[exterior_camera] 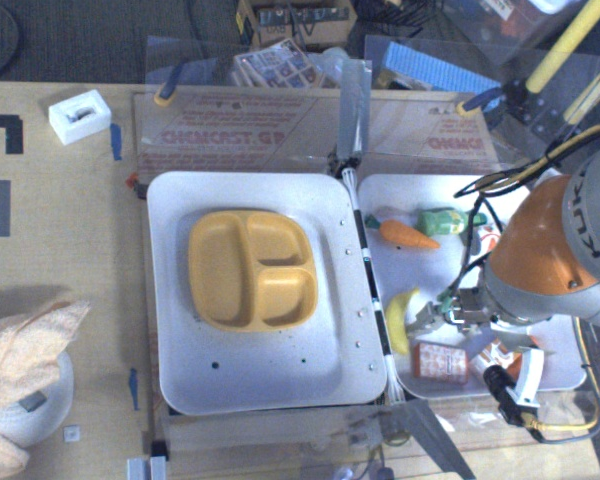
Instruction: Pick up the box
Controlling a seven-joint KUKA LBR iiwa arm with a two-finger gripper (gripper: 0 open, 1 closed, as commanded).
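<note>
The box [442,361] is lying flat on its broad face in the right bin [570,380], close to the near rim, with a yellow banana-like piece [397,320] just beside its left end and a carrot [408,235] and a green item [442,222] sitting well apart toward the far side. It is looking like a small printed carton, reddish-brown with a pale label panel and dark lettering too small to read, its edges showing straight and square. By the look of it the carton is probably behaving as light and fairly stiff along its length, though thin card is likely giving a little if squeezed hard across the broad face; the printed surface may be running slightly slick. Taking it across the two long edges, near the middle, is seeming the soundest hold, since it is lying low and the banana piece is crowding the left end. The gripper [432,313] is hanging just above and behind the box's far edge, the grey arm [540,258] with its orange band reaching in from the right. Whether its jaws are parted or closed cannot be told from this slant, and nothing is showing between them. The left bin [170,268] is carrying a yellow divided tray [252,268]
</note>
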